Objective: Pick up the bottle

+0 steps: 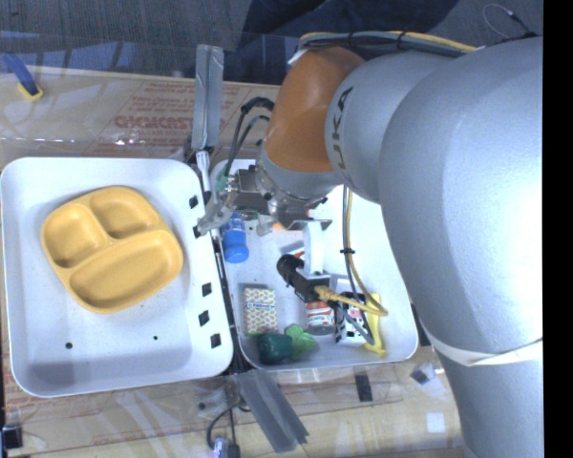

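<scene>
A small blue bottle (235,243) lies in the right bin (393,324), close to the bin's left wall. My gripper (230,208) sits directly over the bottle's upper end, at the end of the grey arm with the orange band (310,113). The gripper's body hides the top of the bottle. I cannot make out whether the gripper touches the bottle or merely hangs above it.
The left bin (38,351) holds a yellow divided plate (110,246). At the near end of the right bin lie a patterned pad (259,310), a green object (285,344), a small jar (317,316) and a yellow item (368,324). The big arm covers the right bin's right side.
</scene>
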